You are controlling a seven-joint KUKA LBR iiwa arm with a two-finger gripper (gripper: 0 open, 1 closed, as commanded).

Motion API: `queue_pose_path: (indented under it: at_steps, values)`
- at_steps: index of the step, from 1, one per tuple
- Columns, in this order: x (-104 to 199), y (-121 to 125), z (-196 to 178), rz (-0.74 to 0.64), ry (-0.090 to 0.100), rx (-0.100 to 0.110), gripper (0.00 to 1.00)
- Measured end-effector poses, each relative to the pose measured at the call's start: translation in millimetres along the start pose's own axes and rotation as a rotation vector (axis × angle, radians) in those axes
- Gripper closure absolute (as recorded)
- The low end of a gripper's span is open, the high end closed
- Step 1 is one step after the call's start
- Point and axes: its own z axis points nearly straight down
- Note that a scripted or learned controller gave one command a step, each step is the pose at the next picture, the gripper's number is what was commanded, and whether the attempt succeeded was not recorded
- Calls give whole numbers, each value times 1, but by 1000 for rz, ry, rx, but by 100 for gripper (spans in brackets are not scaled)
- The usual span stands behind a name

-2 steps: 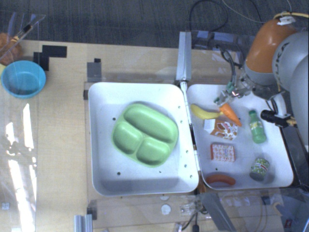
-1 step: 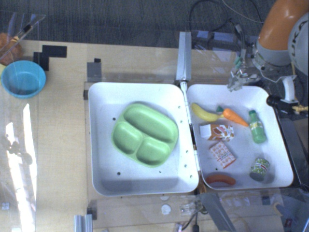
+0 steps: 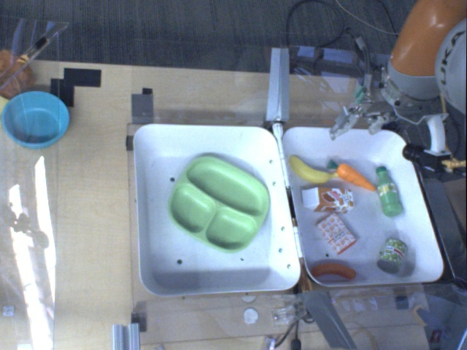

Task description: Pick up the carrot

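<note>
The carrot [image 3: 354, 176], orange with a green top, lies in the right bin [image 3: 416, 195] near its back, between a yellow banana [image 3: 311, 170] and a green bottle [image 3: 388, 192]. My gripper [image 3: 359, 119] hangs above the bin's back rim, up and slightly right of the carrot. Its two fingers are spread apart with nothing between them.
The right bin also holds a small carton [image 3: 333, 198], a patterned packet [image 3: 336, 233], a green can [image 3: 393, 254] and a sausage [image 3: 333, 271]. A green divided plate [image 3: 219, 201] lies in the left bin [image 3: 153, 217]. A blue bowl [image 3: 36, 118] stands far left.
</note>
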Motion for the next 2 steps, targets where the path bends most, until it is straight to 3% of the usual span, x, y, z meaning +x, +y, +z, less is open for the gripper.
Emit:
queue_pose_path:
  at_steps: [1, 2]
  values:
    - [-45, -76, 104, -319, 0, -1, 0]
    - [-45, -73, 92, -322, -3, -9, 100]
